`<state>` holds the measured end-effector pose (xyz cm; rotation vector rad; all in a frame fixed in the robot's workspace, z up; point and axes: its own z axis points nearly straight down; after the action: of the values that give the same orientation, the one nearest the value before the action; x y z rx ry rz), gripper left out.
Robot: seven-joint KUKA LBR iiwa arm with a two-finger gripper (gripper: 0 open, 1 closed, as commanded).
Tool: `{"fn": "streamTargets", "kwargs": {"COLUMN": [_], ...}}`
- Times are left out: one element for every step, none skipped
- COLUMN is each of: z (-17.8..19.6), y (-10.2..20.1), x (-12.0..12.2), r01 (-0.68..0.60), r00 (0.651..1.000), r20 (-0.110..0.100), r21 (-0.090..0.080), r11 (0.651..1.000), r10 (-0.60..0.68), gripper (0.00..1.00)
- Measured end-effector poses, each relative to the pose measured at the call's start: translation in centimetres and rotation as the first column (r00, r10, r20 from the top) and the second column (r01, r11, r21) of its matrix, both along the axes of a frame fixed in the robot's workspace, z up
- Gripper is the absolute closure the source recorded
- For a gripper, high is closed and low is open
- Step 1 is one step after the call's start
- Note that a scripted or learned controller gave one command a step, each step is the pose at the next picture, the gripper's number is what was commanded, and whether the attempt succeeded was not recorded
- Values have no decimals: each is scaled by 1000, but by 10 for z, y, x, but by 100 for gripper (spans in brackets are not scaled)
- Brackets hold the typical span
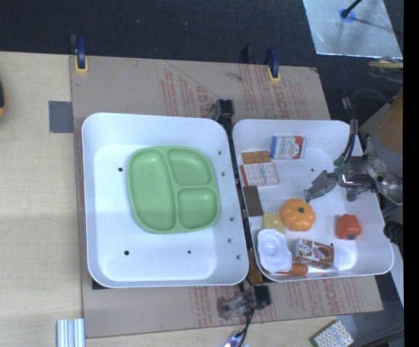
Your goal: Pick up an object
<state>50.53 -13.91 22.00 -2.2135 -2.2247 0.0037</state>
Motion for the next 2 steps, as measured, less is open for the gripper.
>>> {"fn": "streamTargets", "kwargs": {"z": [-128,-113], "y": [19,16], "x": [-5,-4], "r01": [0,-1], "r00": [1000,1000], "r20": [-5,-2], "r21": [2,-1], "r11": [1000,1000], "r10": [0,1], "gripper": [0,100]}}
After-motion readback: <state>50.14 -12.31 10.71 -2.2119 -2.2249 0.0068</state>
